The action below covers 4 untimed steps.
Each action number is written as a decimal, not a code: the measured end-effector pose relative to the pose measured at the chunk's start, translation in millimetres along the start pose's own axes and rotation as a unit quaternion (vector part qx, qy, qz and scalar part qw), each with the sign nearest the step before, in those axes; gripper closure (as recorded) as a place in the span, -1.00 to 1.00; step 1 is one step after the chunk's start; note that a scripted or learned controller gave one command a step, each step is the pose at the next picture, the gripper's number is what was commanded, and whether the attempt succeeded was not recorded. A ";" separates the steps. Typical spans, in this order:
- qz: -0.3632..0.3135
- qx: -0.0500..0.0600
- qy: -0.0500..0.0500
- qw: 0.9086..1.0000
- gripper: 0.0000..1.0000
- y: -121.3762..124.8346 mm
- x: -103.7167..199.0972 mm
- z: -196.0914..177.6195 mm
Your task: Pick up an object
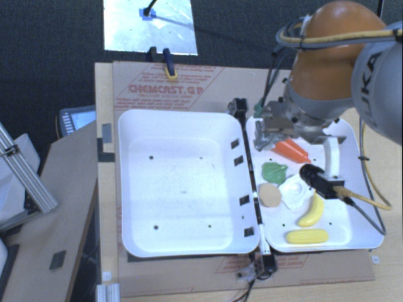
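Camera view: the gripper (272,133) is seen low over the right bin (352,231); whether it is wide or narrow cannot be told. Candidate objects are listed: orange carrot (291,149) just beside it, green piece (274,170) and tan round (271,195) below, bananas (311,211) farther off. The carrot is best approached squarely, across its narrow width.

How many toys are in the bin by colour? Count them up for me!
Yellow: 2, the banana and the corn cob
Orange: 1, the carrot
Green: 1, the green leaf piece
Tan: 1, the round tan piece
White: 1, the white piece
Total: 6, all in the right bin
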<state>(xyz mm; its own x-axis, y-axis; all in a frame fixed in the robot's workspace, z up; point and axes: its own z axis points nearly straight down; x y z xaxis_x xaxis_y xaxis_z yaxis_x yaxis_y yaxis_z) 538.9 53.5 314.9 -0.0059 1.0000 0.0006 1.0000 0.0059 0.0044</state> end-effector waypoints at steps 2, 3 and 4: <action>0.004 -0.003 0.001 1.000 1.00 -53.4 -8.1 -119.9; -0.001 -0.002 0.000 1.000 1.00 -50.4 -4.2 -125.8; -0.003 -0.002 0.000 1.000 1.00 -49.7 -4.2 -136.3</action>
<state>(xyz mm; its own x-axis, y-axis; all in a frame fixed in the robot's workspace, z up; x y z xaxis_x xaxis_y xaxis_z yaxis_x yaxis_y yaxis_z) 488.6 48.9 451.0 -0.0124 0.9999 0.0006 0.9999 0.0124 0.0093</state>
